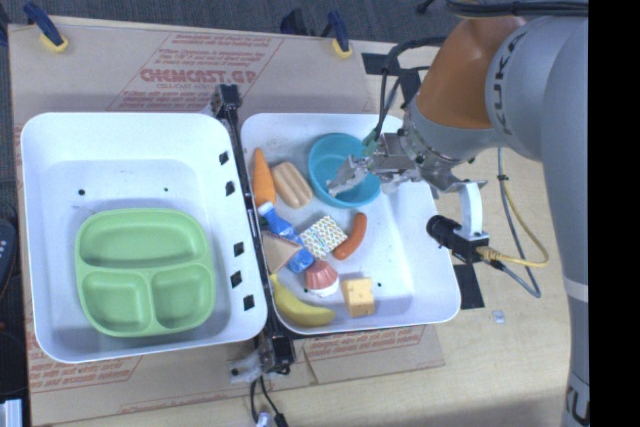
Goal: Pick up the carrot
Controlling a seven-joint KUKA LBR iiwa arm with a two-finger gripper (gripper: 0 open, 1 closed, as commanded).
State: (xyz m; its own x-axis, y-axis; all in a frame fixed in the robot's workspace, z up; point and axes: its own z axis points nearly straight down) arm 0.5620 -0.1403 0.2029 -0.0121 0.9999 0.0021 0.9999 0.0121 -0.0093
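Observation:
The carrot [262,177] is orange and lies lengthwise along the left wall of the right bin [425,270], beside a tan bun [292,183]. My gripper [350,177] hangs over the blue bowl [330,160], a short way right of the carrot with the bun between them. Its fingers are open and hold nothing. The grey arm with its orange band [460,80] reaches in from the right.
The right bin also holds a red sausage [351,235], a checkered packet [323,237], a banana [300,310], a cheese cube [359,295] and a small cupcake-like toy [320,277]. A green divided tray [145,270] sits in the left bin [60,145].

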